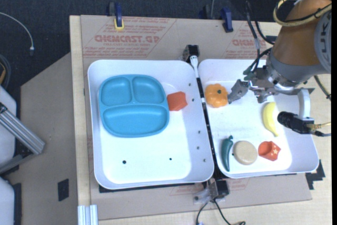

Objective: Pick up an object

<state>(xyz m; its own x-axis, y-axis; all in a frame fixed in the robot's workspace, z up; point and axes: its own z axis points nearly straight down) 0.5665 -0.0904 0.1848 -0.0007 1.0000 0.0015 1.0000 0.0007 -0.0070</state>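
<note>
The arm reached in from the right over the right bin, its gripper low near the bin's upper left part. The dark fingers pointed toward a small orange pumpkin-shaped object and sat just beside it, perhaps touching its right side; whether they were open or closed could not be told. Nothing showed between them.

Further down the same bin lay a yellow banana, a red piece, a round beige object and a green pepper-like object, the last two touching.

The left bin held a blue divided plate with an orange block just beside its right edge. Both bins rested on the counter
</note>
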